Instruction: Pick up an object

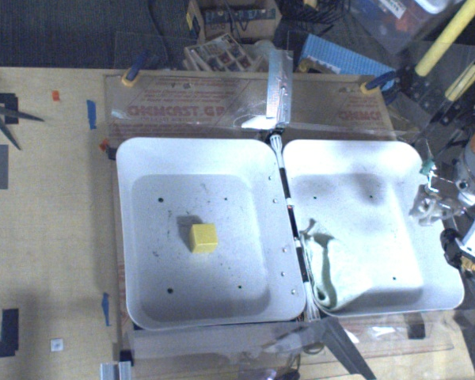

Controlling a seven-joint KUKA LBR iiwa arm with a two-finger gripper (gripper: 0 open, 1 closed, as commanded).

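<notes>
A small yellow cube (204, 237) lies on the floor of the left bin (142, 180), near its middle. In the right bin (380, 165) a limp grey-green object (324, 269) rests against the left wall, next to the divider. My gripper (432, 204) hangs at the right bin's right rim, far from both objects, and the arm behind it is cut off by the frame's edge. Nothing shows in its grasp.
A clear plastic sheet with red lettering (198, 105) lies behind the bins. Clutter and a blue box (332, 54) sit beyond it. The wooden bench (47, 212) stretches to the left, with small blue and red marks.
</notes>
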